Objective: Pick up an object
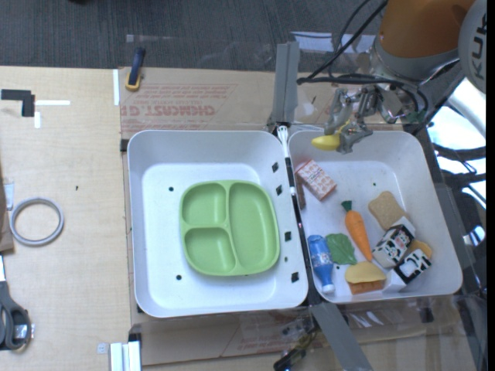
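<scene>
Over the right bin's (433,178) far edge, gripper (345,135) hangs with a yellow banana-like piece (326,141) pinched between its fingers, clear of the floor. Looks like the lift step: grasp made, object raised near the back wall. Rest of the clutter sits untouched lower down: pink box (316,180), carrot (356,233), bread slice (385,208), cow-print block (393,246), blue bottle (319,260), sandwich piece (365,276). Left bin (147,207) holds the green divided plate (230,227). Next move needs a straight vertical raise, slow, grip force kept; hold looks near one end of the piece, so swing or slip is the risk.
</scene>
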`<state>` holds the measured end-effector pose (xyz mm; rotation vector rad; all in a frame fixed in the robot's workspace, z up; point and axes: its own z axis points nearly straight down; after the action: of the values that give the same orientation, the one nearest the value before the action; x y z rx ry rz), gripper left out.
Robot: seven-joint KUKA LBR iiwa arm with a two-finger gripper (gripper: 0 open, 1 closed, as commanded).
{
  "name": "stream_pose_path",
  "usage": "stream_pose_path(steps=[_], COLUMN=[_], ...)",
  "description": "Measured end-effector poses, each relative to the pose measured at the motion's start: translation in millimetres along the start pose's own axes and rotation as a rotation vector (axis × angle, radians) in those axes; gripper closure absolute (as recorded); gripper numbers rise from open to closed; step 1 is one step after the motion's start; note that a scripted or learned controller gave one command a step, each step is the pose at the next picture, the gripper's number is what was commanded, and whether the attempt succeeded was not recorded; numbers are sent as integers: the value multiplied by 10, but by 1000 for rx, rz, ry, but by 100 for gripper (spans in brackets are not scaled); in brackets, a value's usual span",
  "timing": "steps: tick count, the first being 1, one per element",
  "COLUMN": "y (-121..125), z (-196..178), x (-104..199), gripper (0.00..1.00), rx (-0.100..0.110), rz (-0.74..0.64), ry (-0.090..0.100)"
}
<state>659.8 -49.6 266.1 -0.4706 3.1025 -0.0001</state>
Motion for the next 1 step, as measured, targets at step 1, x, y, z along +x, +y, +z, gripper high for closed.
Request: stream_pose_path(steps=[1], y=[108], z=[-102], x=[-36], gripper=[100], rx=[0], rz=[-143], ry=[-2])
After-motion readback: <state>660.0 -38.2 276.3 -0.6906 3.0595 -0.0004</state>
